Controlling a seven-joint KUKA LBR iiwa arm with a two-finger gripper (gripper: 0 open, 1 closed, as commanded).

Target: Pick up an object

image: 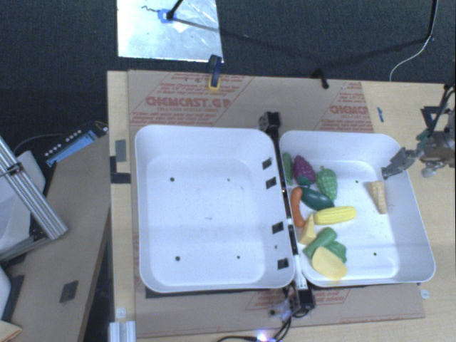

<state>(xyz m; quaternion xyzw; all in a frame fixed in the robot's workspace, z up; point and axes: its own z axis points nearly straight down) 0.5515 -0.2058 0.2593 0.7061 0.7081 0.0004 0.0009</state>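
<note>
toy foods (320, 209) lie clustered in the right bin (407, 212), while the claw (399, 164) hovers over its far right rim, fingers' spread unclear.

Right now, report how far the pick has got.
Done: nothing looks picked yet. The toy food, including the yellow plastic corn cob, purple plastic grape bunch and pale cone-shaped piece, lies in the right white bin. In hand: nothing visibly; the hand sits at that bin's far right rim, above the toys. Left: descend, grasp one item and lift it.
</note>
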